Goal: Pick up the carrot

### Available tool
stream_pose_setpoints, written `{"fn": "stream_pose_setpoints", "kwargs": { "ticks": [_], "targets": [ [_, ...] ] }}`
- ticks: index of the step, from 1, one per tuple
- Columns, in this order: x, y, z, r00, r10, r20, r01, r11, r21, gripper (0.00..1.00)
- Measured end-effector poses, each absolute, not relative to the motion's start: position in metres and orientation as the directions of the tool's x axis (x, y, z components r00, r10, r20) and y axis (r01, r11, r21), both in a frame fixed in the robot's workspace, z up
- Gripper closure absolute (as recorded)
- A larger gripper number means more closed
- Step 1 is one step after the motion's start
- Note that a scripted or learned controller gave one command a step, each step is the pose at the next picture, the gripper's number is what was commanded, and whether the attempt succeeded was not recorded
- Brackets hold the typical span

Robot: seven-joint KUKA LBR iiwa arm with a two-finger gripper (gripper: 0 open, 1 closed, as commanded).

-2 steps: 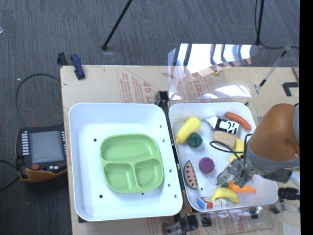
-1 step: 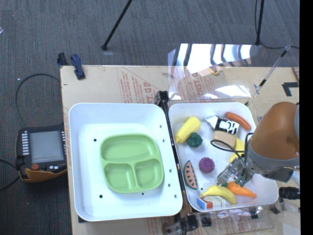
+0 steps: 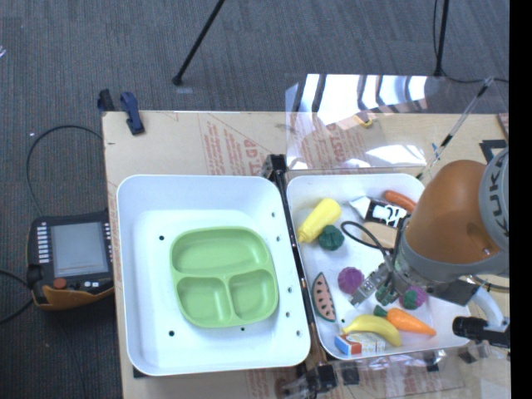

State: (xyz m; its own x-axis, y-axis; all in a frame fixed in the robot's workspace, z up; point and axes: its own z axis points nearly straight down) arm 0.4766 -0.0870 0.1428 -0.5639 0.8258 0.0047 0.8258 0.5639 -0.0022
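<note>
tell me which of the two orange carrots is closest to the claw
The carrot lying in the right bin's near corner, beside the banana, just below the claw. The other carrot lies at the far edge, beyond the arm.

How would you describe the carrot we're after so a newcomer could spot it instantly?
Look in the right-hand bin, at its near right corner just below the gripper. The carrot lies there beside the banana: an orange taper with a green top. A second orange piece lies at the far edge.
</note>
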Motion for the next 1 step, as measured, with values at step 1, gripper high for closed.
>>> {"fn": "stream_pose_setpoints", "kwargs": {
  "ticks": [1],
  "targets": [
    [0.476, -0.1459, 0.0841, -0.812, 0.584, 0.004, 0.584, 0.812, 0.001, 1.0]
  ]
}}
